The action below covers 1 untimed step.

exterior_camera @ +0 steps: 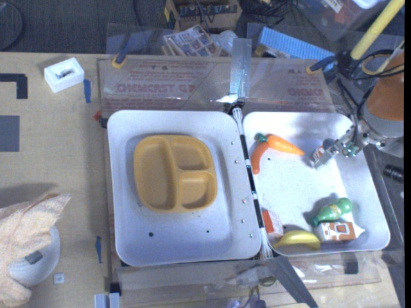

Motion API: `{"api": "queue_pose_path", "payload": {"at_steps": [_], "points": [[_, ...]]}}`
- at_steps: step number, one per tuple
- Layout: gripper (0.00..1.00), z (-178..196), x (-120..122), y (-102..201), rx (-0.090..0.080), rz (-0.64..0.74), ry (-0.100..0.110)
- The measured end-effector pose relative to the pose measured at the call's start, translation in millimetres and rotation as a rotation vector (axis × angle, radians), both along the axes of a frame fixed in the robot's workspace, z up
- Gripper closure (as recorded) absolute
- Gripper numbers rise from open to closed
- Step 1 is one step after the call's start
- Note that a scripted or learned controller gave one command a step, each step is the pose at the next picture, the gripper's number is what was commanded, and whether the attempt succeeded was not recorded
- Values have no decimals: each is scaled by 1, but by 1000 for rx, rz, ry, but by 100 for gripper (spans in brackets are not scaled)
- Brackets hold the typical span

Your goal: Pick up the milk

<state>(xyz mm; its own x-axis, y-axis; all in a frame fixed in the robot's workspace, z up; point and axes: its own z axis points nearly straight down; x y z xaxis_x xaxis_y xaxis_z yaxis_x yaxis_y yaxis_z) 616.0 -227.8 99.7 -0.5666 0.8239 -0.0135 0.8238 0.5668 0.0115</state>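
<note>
Crowding is the main hazard: the milk carton [338, 231] lies at the lower right of the right bin [376, 191], touching the green pear-shaped toy [332, 210] and just beside the banana [297, 239], so a neighbour could be nudged or taken instead. A small orange-red item [271, 221] is seen by the divider. Farther up, two carrots [273, 147] lie at the upper left of that bin. A yellow divided plate [174, 172] is held in the left bin [128, 236]. At the upper right, the gripper [324, 153] hovers well apart from the milk; whether it is apart or together cannot be told.
</note>
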Motion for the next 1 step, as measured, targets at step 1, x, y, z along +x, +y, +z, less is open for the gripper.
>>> {"api": "queue_pose_path", "payload": {"at_steps": [1], "points": [[100, 89, 40, 5, 6, -375, 10]]}}
